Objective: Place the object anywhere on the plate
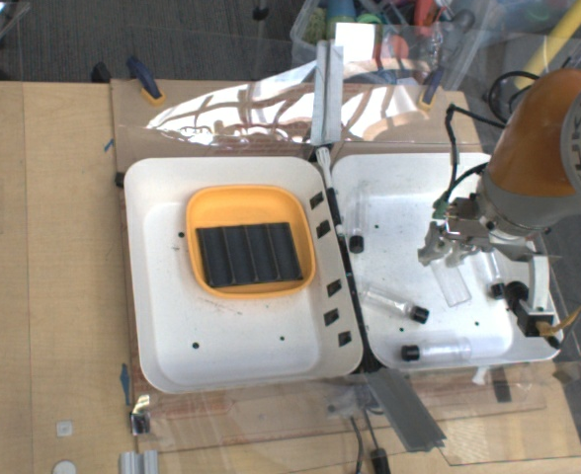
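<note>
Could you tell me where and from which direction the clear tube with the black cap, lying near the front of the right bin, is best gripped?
Probably mid-barrel, from straight above. The clear tube lies flat on the right bin floor, its long axis running left-right with the black cap at its left end. Fingers closing across the narrow width, one on the near side and one on the far side, should suit; the gripper is above that bin.

Partial letters "UK" on the arm (557, 136).

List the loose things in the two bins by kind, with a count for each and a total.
Orange plate: 1
Black ridged block, lying on the plate: 1
Clear tubes with black caps: 2
Total: 4
</note>
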You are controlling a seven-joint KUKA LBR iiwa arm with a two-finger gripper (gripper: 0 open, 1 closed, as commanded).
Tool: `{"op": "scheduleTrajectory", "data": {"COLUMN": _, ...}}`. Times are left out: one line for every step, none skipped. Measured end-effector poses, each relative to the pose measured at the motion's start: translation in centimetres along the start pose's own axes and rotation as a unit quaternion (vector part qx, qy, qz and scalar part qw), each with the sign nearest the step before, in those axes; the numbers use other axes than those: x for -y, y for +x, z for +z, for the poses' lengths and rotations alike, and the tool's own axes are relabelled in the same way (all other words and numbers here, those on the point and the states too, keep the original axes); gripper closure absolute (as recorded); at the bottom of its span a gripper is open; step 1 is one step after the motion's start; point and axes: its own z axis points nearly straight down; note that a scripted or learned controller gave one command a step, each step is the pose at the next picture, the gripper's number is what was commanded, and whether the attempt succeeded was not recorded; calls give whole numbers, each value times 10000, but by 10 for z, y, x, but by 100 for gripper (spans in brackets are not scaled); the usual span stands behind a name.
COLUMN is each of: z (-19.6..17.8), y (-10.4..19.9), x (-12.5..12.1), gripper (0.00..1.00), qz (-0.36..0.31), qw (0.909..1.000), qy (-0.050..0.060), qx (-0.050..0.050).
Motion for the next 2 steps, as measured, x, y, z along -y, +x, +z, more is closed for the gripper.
{"op": "scheduleTrajectory", "data": {"z": 0, "y": 0, "x": 0, "gripper": 0, "qz": 0, "qw": 10000, "qy": 0, "qx": 0}}
{"op": "scheduleTrajectory", "data": {"z": 4, "y": -49, "x": -52, "gripper": 0, "qz": -1212, "qw": 9926, "qy": -15, "qx": 13}}
